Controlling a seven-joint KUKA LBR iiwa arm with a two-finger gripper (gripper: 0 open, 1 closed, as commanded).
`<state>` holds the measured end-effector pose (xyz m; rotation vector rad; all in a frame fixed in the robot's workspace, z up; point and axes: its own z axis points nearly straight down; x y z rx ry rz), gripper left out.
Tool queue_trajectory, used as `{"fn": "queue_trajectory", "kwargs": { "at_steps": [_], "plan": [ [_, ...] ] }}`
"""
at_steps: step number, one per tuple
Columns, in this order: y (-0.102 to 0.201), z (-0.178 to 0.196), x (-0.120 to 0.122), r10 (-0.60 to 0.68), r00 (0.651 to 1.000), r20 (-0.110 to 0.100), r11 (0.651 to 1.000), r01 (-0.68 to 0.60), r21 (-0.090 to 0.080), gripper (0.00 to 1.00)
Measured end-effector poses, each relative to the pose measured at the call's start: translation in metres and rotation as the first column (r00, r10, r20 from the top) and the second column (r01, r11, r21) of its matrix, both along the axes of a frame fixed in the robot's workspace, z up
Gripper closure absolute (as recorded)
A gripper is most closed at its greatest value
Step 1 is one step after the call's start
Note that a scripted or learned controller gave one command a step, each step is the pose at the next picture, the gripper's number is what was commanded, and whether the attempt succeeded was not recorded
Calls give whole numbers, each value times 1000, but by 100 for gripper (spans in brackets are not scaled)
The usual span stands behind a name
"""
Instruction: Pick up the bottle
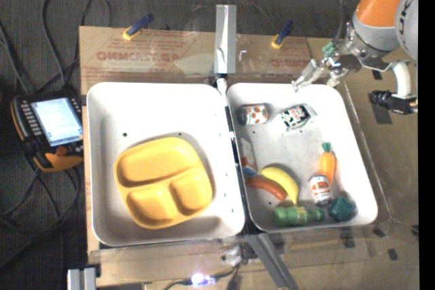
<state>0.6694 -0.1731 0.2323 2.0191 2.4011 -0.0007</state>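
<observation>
A small bottle (320, 189) with a red label and pale cap stands near the front right of the right bin (353, 146), between a banana (283, 180) and a dark green toy (342, 208). My gripper (316, 79) hangs over the bin's far rim, well behind the bottle. It is open, its fingers spread, with nothing between them.
In the right bin there are also a can (256, 114), a cow-patterned carton (296, 116), a carrot (327, 161), a red sausage-like toy (264, 188) and a green piece lying flat (298, 215). The left bin (102, 112) holds a yellow divided plate (163, 180). A pendant (49, 122) lies at the far left.
</observation>
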Motion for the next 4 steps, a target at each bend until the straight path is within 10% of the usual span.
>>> {"fn": "queue_trajectory", "kwargs": {
  "at_steps": [1, 2, 3, 4],
  "plan": [
    [56, -104, 4, -249, 968, 15, 969, 249, 1, 0],
    [-14, -144, 1, -159, 987, 4, 987, 159, 1, 0],
    [91, -48, -19, 57, 998, -3, 998, -57, 3, 0],
    [34, -105, -48, -30, 999, 23, 1000, 30, -3, 0]
  ]
}}
